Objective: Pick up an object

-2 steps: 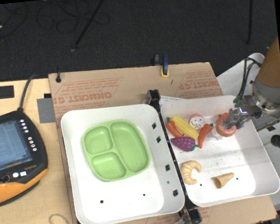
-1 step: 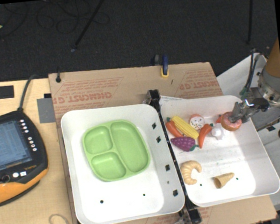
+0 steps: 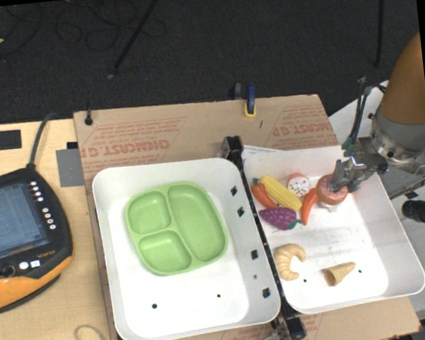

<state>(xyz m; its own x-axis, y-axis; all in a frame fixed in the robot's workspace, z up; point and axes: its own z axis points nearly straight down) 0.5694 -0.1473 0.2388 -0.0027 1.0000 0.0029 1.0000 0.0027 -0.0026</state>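
My gripper (image 3: 344, 177) is over the upper right part of the right bin (image 3: 394, 255), right against the top of a pinkish-red round toy (image 3: 331, 192). Whether that toy is gripped cannot be made out. Left of it lie an orange carrot (image 3: 309, 207), a white and pink round piece (image 3: 299, 186), a yellow corn cob (image 3: 282, 192), a red pepper (image 3: 262, 195) and purple grapes (image 3: 278, 216). Nearer the front of that bin are a croissant (image 3: 289, 260) and an ice cream cone (image 3: 339, 273).
The left bin (image 3: 124, 297) holds a green divided plate (image 3: 177, 228). A black divider (image 3: 250, 222) runs between the bins. A teach pendant (image 3: 14, 234) sits on the bench at far left. A yellow and blue clamp (image 3: 249, 102) stands at the cardboard's back edge.
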